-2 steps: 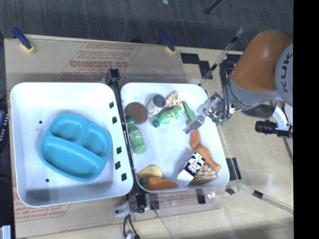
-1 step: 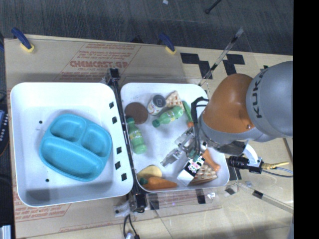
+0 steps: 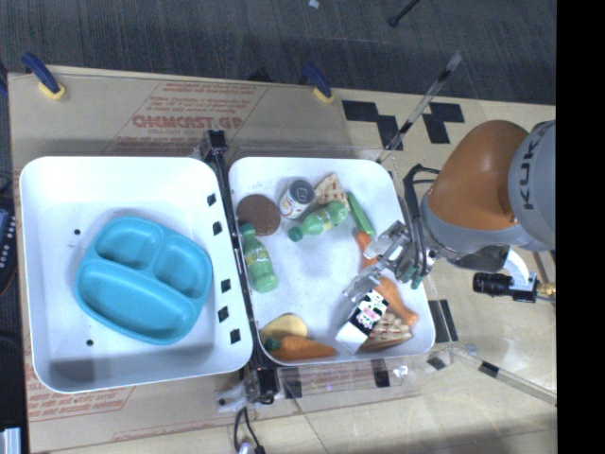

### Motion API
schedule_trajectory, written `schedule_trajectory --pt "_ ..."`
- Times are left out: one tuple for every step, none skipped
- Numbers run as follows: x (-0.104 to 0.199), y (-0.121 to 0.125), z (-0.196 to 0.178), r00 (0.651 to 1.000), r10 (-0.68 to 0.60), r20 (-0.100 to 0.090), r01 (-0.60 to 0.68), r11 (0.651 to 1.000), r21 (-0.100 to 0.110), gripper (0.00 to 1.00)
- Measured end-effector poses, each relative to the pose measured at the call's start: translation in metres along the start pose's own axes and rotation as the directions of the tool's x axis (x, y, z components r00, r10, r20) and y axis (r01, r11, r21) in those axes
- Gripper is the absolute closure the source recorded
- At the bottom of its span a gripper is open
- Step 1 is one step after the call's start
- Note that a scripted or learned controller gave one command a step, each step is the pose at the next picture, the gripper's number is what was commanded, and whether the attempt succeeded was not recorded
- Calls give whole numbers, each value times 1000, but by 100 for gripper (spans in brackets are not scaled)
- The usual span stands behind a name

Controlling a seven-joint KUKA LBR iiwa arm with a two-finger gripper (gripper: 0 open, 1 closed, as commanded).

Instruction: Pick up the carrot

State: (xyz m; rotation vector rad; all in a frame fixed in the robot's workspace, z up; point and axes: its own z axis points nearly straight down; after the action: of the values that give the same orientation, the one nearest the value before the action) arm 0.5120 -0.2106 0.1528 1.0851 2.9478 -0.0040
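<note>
The left bin (image 3: 38, 253) holds a blue divided tray (image 3: 142, 277), which lies tilted across the middle of its floor. A black divider runs between the two bins.

In the right bin (image 3: 312, 263), along its left wall, lie a brown round disc (image 3: 259, 214) and, just below it, a green bottle (image 3: 257, 261) lying lengthwise. Near the bin's far edge sit a small round can (image 3: 299, 195), a wedge of toast-coloured toy food (image 3: 330, 189) and a second green bottle (image 3: 318, 221) lying slantwise beneath them. A slim green pod (image 3: 360, 214) lies close to the right wall.

At the near edge of the right bin, a yellow piece (image 3: 285, 326) touches a carrot (image 3: 302, 350), which lies flat along that edge, orange with its tip pointing to the right. Just beside it, in the near right corner, stand a black-and-white spotted carton (image 3: 367, 315) and a pizza slice (image 3: 386, 330).

The gripper (image 3: 383, 258) hangs over the right wall of the right bin, above a second orange carrot-like piece (image 3: 393, 296) that runs slantwise toward the corner. I cannot tell whether its fingers are spread or closed, nor whether they touch anything. The arm (image 3: 477, 192) with its orange band reaches in over the bench's right edge.
</note>
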Motion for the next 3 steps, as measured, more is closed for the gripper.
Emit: schedule_trajectory --pt "-23 19 43 999 40 1 -40 999 1 0" --pt "-25 20 31 999 31 6 -31 1000 2 100" --pt "-25 20 31 1000 31 6 -31 1000 3 0"
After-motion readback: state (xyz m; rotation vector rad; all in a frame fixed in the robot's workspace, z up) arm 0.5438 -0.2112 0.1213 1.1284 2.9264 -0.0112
